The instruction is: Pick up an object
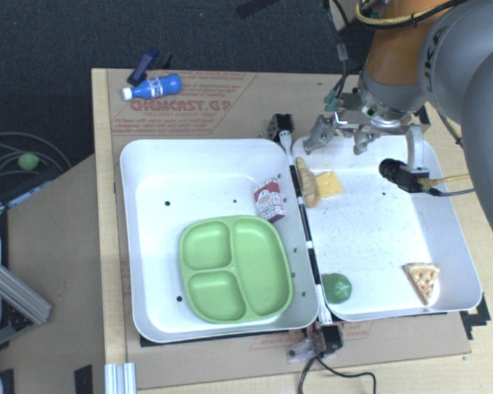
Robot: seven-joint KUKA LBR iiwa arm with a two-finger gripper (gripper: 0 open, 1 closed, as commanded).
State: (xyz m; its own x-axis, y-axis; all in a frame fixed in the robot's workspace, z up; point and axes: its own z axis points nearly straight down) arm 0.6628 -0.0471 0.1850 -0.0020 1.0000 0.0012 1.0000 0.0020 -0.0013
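Now gripper [338, 135] hovers at 12 o'clock edge of right bin [444, 220], fingers apart, nothing between them. Yellow block [326, 185] lies just below, at bin's 10 o'clock. Green ball [337, 287] at 7 o'clock, pizza slice [423, 281] at 4 o'clock. Left bin [148, 220] carries green divided plate [232, 268], red packet [269, 200] at plate's 1 o'clock.

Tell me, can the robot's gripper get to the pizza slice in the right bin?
Probably yes. The pizza slice lies by itself near the right bin's front corner, with nothing on top. The gripper hangs over the bin's far edge, with bare floor between them.
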